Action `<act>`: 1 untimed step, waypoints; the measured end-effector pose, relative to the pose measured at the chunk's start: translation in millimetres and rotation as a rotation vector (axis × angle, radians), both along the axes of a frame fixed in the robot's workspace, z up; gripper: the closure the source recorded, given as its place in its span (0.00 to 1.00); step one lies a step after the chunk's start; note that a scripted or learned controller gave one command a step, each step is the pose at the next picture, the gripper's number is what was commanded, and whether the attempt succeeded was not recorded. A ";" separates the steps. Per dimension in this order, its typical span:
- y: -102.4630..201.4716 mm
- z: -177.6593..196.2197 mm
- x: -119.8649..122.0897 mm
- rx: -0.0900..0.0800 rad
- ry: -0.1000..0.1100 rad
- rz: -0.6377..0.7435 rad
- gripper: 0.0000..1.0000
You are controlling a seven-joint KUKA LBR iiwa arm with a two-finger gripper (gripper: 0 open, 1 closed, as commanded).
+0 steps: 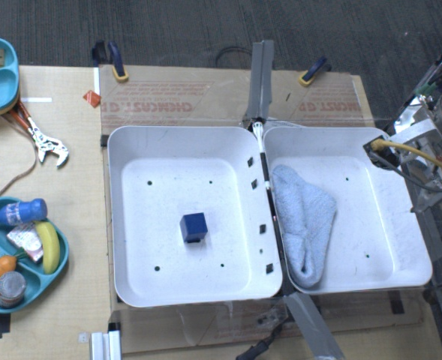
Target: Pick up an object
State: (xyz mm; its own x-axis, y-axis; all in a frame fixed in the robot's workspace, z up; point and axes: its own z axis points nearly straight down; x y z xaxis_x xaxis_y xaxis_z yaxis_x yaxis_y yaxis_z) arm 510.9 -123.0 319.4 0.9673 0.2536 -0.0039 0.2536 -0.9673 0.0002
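- Blue block (194,227) sits near the middle of the left bin (130,156), well apart from the grey towel (305,227) lying lengthwise in the right bin (386,223).
- Arm parts (431,126) hang at the far right edge; the pincer's state I cannot tell.
- Block lies leftward, across both bins, with bare floor around it.

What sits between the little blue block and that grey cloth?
In the camera view, bare white bin floor, then the bins' adjoining walls separate the blue block from the grey cloth.
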 end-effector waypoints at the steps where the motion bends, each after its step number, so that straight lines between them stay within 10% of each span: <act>1: -93.3 -46.0 14.6 0.001 0.003 -0.038 0.00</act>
